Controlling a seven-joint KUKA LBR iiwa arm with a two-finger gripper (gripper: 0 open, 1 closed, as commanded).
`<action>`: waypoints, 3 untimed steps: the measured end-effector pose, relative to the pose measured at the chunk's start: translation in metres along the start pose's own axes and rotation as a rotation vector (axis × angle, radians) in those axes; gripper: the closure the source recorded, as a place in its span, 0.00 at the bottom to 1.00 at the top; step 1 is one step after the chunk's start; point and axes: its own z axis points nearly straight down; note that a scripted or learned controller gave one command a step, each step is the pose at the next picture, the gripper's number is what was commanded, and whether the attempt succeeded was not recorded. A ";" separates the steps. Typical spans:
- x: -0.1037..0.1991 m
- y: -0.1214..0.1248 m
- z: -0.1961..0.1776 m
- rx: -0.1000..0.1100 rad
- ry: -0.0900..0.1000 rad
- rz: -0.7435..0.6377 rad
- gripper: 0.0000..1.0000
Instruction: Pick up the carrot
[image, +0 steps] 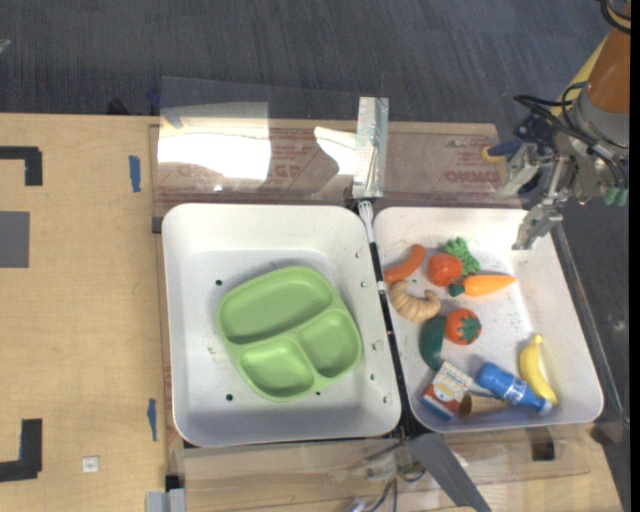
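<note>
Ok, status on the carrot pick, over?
Gripper over right bin's far right corner, nothing between its fingers. Orange carrot with green top lies untouched, red tomato close alongside.

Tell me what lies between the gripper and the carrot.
Bare white bin floor. In the camera view the gripper hangs at the right bin's far right corner, and the carrot lies down-left of it with nothing between.

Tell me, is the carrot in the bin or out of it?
In. The carrot lies flat in the right bin, untouched by the gripper.
</note>
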 end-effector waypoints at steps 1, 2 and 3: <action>-0.004 -0.020 0.157 0.002 -0.007 -0.095 0.00; 0.015 -0.053 0.170 -0.002 0.001 -0.262 0.00; 0.037 -0.030 0.169 -0.002 -0.002 -0.224 0.00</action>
